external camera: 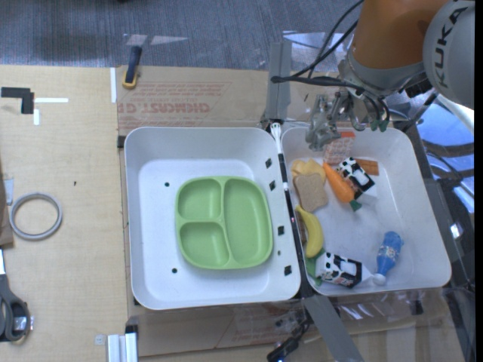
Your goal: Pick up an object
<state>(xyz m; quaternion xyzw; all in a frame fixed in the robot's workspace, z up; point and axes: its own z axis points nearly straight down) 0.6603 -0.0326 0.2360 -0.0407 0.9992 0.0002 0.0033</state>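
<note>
Nothing is seen lifted yet: the gripper [323, 130] is hung over the right bin [423, 225], its jaws' state indiscernible.

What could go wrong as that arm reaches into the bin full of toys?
The tool hangs over a tight cluster: the carrot, bread slice and toy cow touch or overlap, so it might nudge them or catch two together. It is also near the bin's back wall and could bump it.

Arm [407, 21] cropped at top; scissors [11, 319] cropped left.
</note>
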